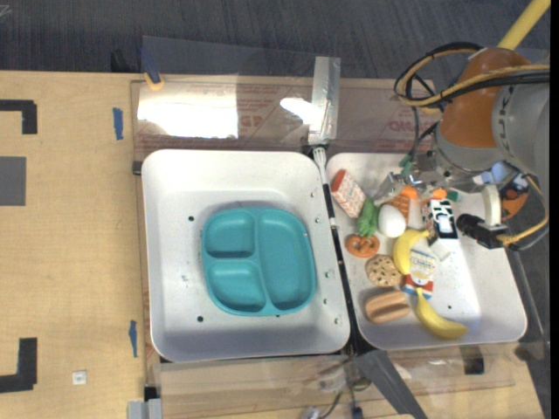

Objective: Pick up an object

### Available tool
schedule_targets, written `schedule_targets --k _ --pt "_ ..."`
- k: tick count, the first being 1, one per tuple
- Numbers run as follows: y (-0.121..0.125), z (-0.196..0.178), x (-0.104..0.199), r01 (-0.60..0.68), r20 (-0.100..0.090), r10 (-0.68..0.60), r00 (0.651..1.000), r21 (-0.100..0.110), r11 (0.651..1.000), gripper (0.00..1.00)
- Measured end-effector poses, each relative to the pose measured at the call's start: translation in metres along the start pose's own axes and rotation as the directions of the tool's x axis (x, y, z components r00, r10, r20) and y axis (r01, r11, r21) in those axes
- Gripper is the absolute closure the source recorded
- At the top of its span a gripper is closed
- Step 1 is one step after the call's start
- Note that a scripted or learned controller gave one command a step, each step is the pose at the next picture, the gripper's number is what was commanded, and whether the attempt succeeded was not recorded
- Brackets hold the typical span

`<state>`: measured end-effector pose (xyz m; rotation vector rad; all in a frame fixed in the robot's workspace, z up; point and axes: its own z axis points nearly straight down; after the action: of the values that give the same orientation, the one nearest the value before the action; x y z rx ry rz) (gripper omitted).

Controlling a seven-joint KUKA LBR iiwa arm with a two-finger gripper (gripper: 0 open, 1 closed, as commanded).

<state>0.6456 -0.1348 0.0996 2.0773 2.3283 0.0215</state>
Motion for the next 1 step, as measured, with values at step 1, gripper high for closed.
schedule_targets --k 1 --pt "0.0012 -0.0102 0.0002 -0.001 0.000 0.001 1.000 -0.003 1.000 1.00"
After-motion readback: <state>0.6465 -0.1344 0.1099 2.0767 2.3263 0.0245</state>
